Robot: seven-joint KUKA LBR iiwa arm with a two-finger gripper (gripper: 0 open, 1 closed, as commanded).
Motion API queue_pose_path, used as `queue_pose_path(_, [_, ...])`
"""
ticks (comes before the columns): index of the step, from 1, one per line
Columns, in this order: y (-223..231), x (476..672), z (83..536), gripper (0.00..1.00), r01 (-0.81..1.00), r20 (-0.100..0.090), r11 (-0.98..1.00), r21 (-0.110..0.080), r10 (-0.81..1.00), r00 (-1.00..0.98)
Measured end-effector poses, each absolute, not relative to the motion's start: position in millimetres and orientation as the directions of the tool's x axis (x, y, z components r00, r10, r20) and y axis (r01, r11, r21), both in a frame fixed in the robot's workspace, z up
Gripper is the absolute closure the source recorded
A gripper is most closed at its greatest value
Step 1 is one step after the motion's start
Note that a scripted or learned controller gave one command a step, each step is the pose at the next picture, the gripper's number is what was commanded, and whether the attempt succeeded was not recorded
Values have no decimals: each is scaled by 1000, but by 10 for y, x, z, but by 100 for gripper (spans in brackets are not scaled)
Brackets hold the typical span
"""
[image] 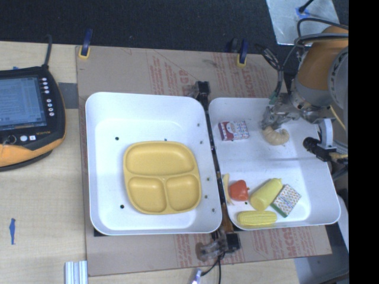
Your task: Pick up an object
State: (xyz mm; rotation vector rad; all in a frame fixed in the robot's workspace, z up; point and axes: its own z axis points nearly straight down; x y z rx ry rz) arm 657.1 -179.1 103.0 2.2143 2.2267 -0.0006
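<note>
A: What's hard to read here?

B: The arm (323, 70) is cut off at the frame's right side, so just its grey body and orange band show. The gripper (276, 118) is a dark, cluttered shape low over the right bin (260, 158); whether it is parted or closed, I cannot tell. Nothing can be made out in its grasp.

A: And the thing under it?

B: A small beige curved piece (276, 136), pale against the white floor, so its outline is soft. It lies in the far part of the right bin, just below the gripper in the view, touching it or nearly so; I cannot tell which. Its long axis runs roughly across the bin, left to right, with the ends curling up toward the gripper.

A: What else sits relative to that beige piece?

B: A small red-and-white box (234, 130) lies to its left, apart from it. Well nearer the camera are a red toy (238, 190), a yellow cylinder (265, 194) tilted diagonally, an ear of corn (256, 219) lying crosswise, and a green-patterned packet (286, 200). Far left of it, the left bin (106, 158) holds a yellow divided tray (161, 176).
</note>
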Motion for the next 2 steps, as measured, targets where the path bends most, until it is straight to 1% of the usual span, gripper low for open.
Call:
queue_pose_path(1, [-527,6572,1934,100,1000,2,6,0,1000,-6])
queue_pose_path(2, [-9,6202,1917,100,1000,-2,7,-5,1000,-7])
